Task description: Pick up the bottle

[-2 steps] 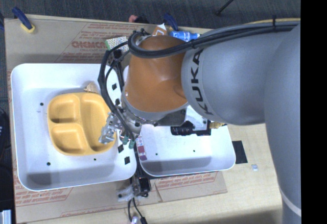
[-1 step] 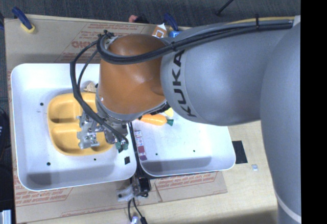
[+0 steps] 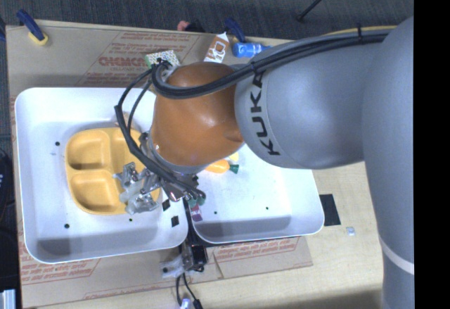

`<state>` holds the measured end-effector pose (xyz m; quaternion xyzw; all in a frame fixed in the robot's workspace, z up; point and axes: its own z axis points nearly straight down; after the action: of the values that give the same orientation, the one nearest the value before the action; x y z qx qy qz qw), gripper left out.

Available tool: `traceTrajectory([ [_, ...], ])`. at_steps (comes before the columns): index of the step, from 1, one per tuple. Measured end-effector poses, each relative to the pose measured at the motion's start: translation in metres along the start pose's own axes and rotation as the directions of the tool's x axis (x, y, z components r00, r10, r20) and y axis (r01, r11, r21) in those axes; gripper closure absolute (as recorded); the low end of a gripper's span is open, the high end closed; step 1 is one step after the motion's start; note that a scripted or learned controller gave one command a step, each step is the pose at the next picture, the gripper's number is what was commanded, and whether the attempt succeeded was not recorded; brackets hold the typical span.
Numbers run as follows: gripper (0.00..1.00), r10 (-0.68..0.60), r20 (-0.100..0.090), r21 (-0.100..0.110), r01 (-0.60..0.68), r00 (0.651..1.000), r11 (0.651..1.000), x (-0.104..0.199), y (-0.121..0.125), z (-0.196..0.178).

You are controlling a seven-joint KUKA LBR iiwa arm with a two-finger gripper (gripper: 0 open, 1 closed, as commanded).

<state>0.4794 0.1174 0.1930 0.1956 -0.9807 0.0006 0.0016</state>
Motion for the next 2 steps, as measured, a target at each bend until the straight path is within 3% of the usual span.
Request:
traceTrajectory([
  [1, 1.0, -0.03, 0.003, 0.001, 0.03, 1.0, 1.0, 0.03, -0.134, 0.001],
  [2, 1.0, -0.354, 0.0, -0.001, 0.354, 0.935, 0.935, 0.053, -0.158, 0.001],
])
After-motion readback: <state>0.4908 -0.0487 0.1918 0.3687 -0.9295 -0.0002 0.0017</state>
